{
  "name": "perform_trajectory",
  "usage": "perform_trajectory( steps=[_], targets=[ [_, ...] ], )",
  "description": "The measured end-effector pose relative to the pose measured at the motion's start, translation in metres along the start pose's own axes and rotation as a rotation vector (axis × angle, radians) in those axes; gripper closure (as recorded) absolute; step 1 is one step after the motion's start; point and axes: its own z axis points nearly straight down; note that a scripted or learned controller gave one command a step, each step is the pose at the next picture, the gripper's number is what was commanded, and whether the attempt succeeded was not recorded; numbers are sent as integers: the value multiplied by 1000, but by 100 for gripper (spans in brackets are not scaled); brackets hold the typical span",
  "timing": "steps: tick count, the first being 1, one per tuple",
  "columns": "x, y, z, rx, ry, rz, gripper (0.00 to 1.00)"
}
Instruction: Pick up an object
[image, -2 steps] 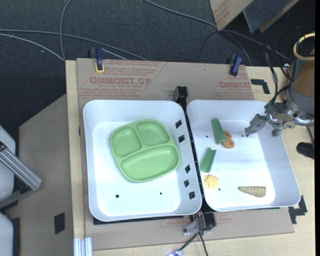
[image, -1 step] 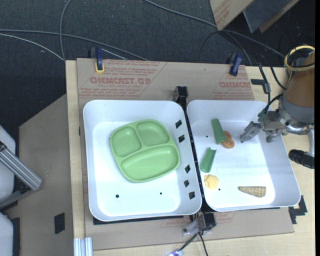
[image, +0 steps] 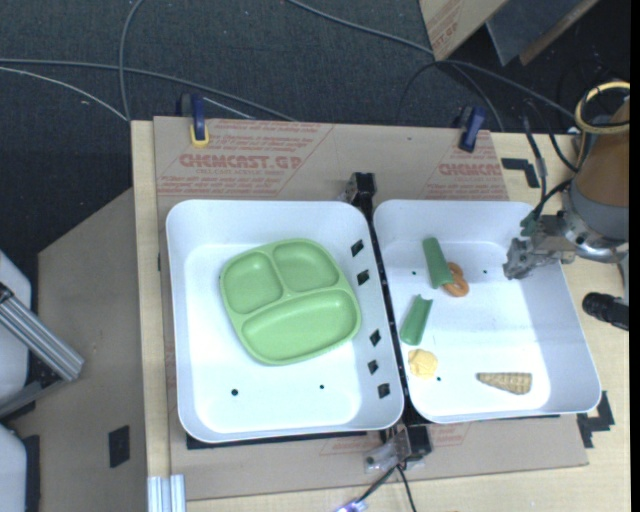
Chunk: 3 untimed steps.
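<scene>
Camera view: left bin (image: 190, 300) holds green tray (image: 290, 300) — pincer (image: 520, 258) state unclear.

Two bins side by side on the surface (image: 250, 150), touching along the middle; left bin (image: 190, 330) holds a divided plate (image: 290, 300), lying near its centre. Right bin (image: 560, 330) holds five small things: one stick (image: 436, 262) toward the back with a small round piece (image: 456, 284) touching its right side; a second stick (image: 416, 319) just in front, near the dividing edge; a lump (image: 423, 364) in front of that; a cone (image: 505, 381) lying on its side at front right.
</scene>
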Motion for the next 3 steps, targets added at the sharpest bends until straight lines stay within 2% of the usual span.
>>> perform_trajectory(
  steps=[2, 3],
  targets=[
    [-2, 6, -89, -4, -3, -1, 100],
    [-2, 7, -109, -3, -2, -1, 100]
  ],
)
